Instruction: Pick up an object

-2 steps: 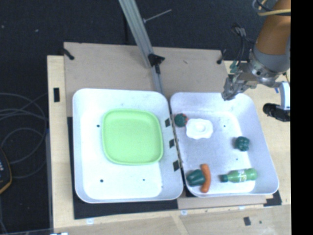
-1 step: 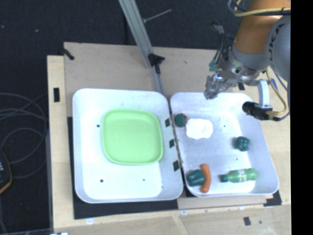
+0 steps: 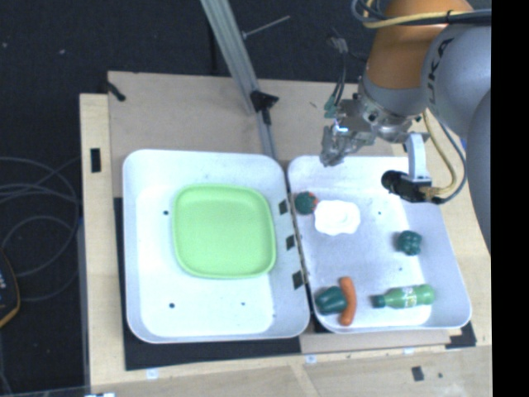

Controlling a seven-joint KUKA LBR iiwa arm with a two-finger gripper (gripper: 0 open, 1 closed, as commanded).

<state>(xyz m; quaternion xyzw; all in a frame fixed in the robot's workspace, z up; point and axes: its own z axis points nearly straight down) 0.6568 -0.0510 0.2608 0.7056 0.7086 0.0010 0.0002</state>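
The right bin holds several small objects: a white lump, a small dark green ball beside it, a green knobbly piece, a green bottle lying on its side, an orange sausage shape and a dark green pepper-like piece. My gripper hangs above the bin's far left corner, higher than the objects and apart from them. Nothing shows between its fingertips.
The left bin holds a light green square plate. A grey metal pole slants down to the divide between the bins. A black fitting hangs off the wrist over the right bin.
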